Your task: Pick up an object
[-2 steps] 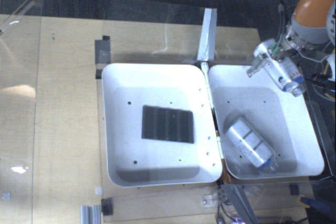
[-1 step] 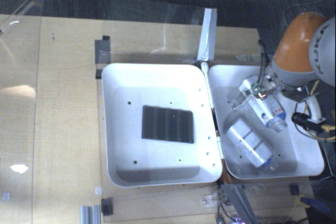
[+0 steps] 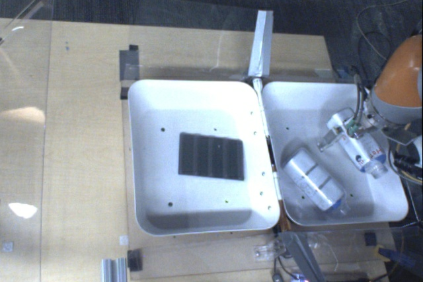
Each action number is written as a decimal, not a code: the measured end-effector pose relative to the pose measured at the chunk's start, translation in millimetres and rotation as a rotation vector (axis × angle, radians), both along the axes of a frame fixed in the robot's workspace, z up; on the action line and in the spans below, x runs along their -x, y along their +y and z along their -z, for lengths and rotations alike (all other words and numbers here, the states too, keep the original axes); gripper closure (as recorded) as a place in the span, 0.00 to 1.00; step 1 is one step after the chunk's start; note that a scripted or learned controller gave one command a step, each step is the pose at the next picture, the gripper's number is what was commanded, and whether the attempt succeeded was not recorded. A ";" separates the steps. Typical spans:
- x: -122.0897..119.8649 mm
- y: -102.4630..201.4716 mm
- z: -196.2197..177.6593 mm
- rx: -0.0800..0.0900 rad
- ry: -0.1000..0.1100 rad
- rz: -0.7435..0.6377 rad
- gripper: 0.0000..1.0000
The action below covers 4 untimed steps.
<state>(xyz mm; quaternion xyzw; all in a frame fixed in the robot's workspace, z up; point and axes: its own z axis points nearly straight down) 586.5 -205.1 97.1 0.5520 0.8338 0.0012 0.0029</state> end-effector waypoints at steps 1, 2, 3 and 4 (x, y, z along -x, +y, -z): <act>0.0 0.2 0.1 0.000 0.000 0.000 0.00; 30.0 0.4 -32.4 -0.001 0.001 0.024 0.00; -35.2 0.6 9.4 0.001 -0.003 -0.068 0.00; -37.0 -0.1 -59.6 0.001 -0.002 -0.124 0.00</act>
